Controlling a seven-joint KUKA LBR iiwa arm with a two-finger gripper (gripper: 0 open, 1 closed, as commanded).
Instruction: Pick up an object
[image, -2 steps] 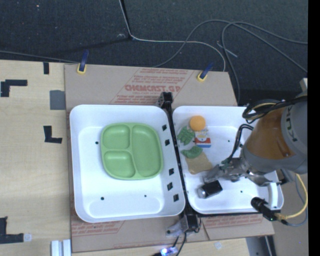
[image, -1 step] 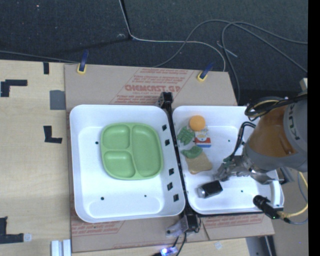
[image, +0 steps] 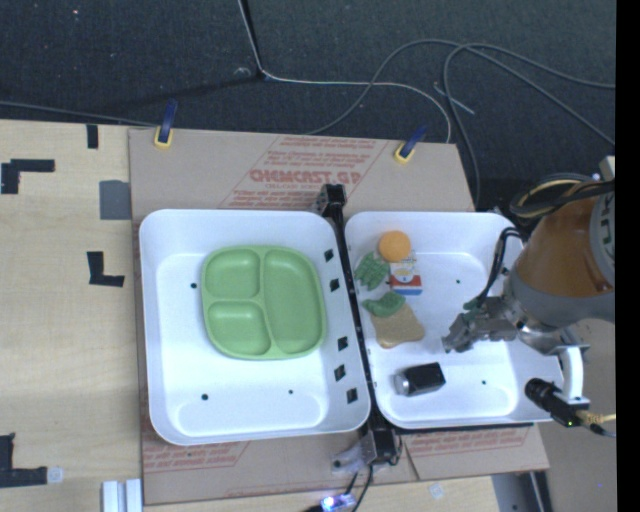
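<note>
From the camera view, the gripper (image: 468, 330) hangs low over the right bin (image: 455, 402), its opening impossible to judge and nothing visibly held. A black object (image: 419, 379) lies just beside it, toward the near rim. Still the approach step, I think: next, centre over that object and descend.

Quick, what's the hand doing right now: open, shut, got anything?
Hand: over the right bin, beside the tan object; open or shut cannot be told, and nothing is seen held.
</note>
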